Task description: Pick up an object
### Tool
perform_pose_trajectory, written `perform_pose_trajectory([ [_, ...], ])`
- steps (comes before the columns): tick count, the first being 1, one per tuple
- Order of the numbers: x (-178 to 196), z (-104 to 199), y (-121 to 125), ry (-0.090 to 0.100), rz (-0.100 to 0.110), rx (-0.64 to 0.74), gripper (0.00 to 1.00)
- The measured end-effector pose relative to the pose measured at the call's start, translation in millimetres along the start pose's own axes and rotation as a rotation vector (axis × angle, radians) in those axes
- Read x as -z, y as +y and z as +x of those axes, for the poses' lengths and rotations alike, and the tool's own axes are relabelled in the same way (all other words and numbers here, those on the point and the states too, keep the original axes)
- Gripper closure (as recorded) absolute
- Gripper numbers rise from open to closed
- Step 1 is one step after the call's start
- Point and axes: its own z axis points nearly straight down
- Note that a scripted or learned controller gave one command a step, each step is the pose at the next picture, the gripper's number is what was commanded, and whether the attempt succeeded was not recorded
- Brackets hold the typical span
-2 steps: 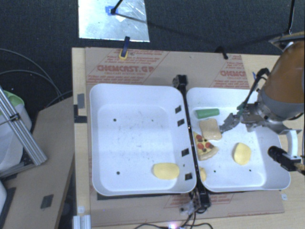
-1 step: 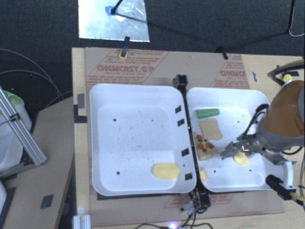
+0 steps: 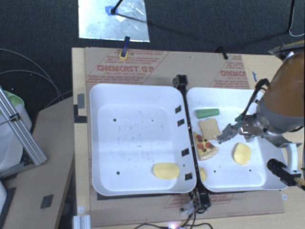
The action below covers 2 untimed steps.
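Note:
The right bin (image 3: 257, 181) holds a green oblong piece (image 3: 208, 112), a tan bread slice (image 3: 209, 127), a pizza slice (image 3: 206, 147) and a yellow lump (image 3: 242, 153). A smaller yellow piece (image 3: 203, 174) lies against the divider at the bin's front left. In the left bin (image 3: 119, 97) a yellow oval piece (image 3: 166, 171) sits near the front right corner. My gripper (image 3: 232, 131) hangs over the middle of the right bin, just right of the bread slice and above the yellow lump. I see nothing held in it.
The grey and orange arm (image 3: 286, 99) covers the right bin's right side. Both bins rest on a cardboard sheet (image 3: 157, 63). A metal plate (image 3: 113, 13) lies on the floor behind, and an aluminium frame (image 3: 19, 128) stands at the left.

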Motion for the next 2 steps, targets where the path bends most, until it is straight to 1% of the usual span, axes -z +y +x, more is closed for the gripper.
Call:
perform_pose_trajectory([
  [1,-77.2,-46.7,19.1,-0.002,0.014,-0.012,0.00],
  [2,-10.6,-117.5,34.1,-0.007,0.002,-0.013,0.00],
])
